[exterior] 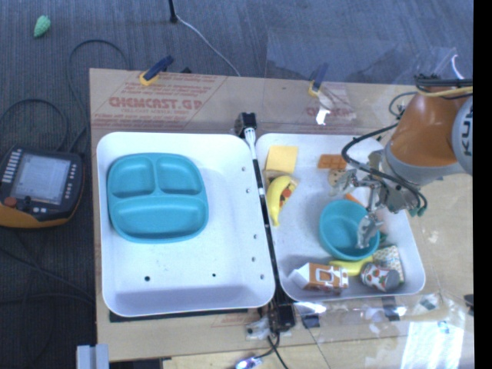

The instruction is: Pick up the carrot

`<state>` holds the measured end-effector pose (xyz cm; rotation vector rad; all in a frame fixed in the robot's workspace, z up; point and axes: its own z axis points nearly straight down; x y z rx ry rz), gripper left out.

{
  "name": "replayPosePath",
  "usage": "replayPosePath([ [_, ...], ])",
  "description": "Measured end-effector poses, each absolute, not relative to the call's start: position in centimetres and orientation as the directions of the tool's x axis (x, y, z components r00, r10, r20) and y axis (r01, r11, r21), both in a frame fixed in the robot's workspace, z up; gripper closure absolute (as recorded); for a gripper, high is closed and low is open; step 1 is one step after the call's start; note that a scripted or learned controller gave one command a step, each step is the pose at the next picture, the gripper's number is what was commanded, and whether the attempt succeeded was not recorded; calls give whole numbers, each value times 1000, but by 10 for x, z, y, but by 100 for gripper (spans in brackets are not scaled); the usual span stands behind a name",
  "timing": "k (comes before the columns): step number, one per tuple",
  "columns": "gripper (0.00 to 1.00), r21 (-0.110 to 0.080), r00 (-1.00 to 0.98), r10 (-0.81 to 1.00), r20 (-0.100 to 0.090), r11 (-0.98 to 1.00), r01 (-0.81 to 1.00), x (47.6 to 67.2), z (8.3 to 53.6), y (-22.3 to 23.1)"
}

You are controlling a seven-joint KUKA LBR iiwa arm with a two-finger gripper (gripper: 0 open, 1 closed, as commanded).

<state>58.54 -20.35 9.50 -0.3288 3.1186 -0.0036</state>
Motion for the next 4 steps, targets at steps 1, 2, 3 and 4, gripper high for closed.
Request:
replayPosePath([
  [1, 0, 0, -705, -708, -23, 706, -709, 576, 91, -208],
  [2, 0, -10, -696, -718, -11, 696, -718, 645, 90, -193],
  [3, 0, -5, -696, -718, -9, 696, -718, 599, 91, -147],
  [4, 100, -16, -697, -717, -18, 697, -717, 603, 105, -146],
])
